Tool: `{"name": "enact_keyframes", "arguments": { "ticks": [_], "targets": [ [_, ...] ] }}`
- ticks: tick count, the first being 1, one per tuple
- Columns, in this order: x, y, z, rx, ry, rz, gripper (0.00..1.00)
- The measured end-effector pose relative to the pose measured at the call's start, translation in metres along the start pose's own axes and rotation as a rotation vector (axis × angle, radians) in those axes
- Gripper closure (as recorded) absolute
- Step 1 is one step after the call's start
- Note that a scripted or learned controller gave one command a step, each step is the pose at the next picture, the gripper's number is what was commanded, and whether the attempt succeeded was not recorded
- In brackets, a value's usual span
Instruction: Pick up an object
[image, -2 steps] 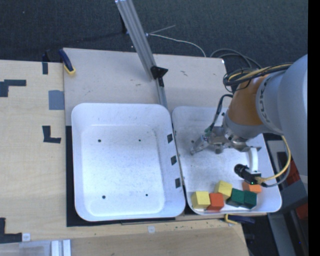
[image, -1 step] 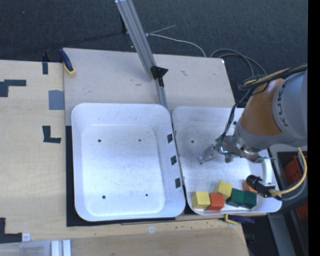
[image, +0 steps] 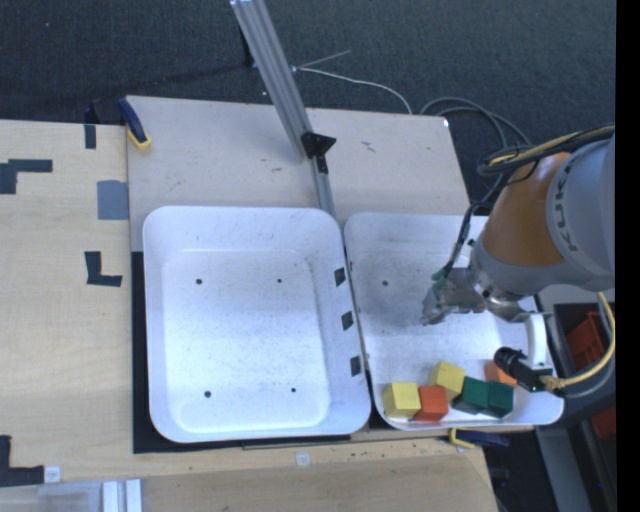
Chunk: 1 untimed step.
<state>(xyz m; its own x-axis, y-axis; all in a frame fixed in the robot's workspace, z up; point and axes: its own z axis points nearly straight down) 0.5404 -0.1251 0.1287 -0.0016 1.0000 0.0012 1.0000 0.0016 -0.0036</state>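
White plastic makes up both bins: the left bin (image: 170, 300) and the right bin (image: 400, 250) sit side by side on the bench (image: 60, 330), their rims touching in the middle. The grey arm (image: 545, 230) with its orange band reaches in from the right and hangs over the right bin. Its gripper (image: 437, 308) points down above the bin floor, near the middle of that bin and apart from the blocks; whether the claw is released or clenched I cannot tell, and nothing shows between its tips.

The blocks lie in a cluster along the near edge of the right bin. A yellow block (image: 404, 398) is leftmost, with a red block (image: 433, 402) touching its right side. A second yellow block (image: 449, 377) sits just behind the red one. A green block (image: 487, 396) lies to the right of these, and an orange block (image: 499, 373) is just beyond it, partly hidden by the arm's black fitting.

A metal rail (image: 285, 85) slants down from the far side toward the gap between the bins
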Motion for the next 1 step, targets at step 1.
{"name": "enact_keyframes", "arguments": {
  "ticks": [1],
  "targets": [
    [-0.0384, 0.0340, -0.0761, -0.012, -0.006, 0.001, 1.00]
  ]
}}
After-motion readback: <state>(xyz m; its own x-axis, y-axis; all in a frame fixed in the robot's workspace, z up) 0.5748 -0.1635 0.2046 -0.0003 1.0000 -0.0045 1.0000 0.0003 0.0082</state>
